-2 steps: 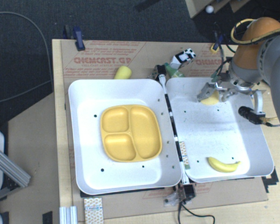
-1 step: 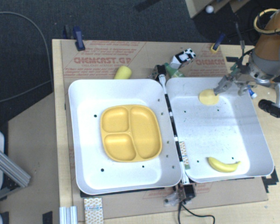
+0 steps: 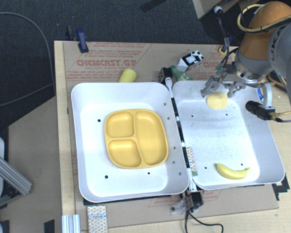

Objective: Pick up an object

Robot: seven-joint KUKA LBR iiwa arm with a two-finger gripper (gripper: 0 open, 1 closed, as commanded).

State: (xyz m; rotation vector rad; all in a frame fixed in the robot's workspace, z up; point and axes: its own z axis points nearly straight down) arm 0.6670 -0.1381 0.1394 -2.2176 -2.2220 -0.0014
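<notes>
- camera view: a dark carpeted floor surrounds a cardboard-topped bench (image 3: 63, 130) printed with red lettering; two shallow white bins sit on it side by side, touching along a black hinge-like seam.
- the grey arm (image 3: 276, 38), with its orange band (image 3: 262, 30), reaches in from the upper right, and the gripper (image 3: 221, 87) is over the far end of the right bin (image 3: 262, 144).
- the jaws are spread apart, one metal finger (image 3: 209, 86) to the left and one to the right, and a pale yellow rounded object (image 3: 217, 101) lies just below and between them; whether the fingers touch it cannot be told, and nothing is clamped.
- a banana (image 3: 232, 171) lies well below the jaws, near the front edge of the same bin.
- well to the left of the jaws and lower, a yellow divided plate (image 3: 136, 138) with three compartments rests in the middle of the left bin (image 3: 87, 110).
- left of the jaws and a little above them, outside the bins, a small yellow cylinder (image 3: 128, 75) lies on the cardboard; a black-and-white item (image 3: 191, 58) sits nearer, up-left of the jaws.
- a blue clamp (image 3: 81, 39) grips the bench's far left edge.
</notes>
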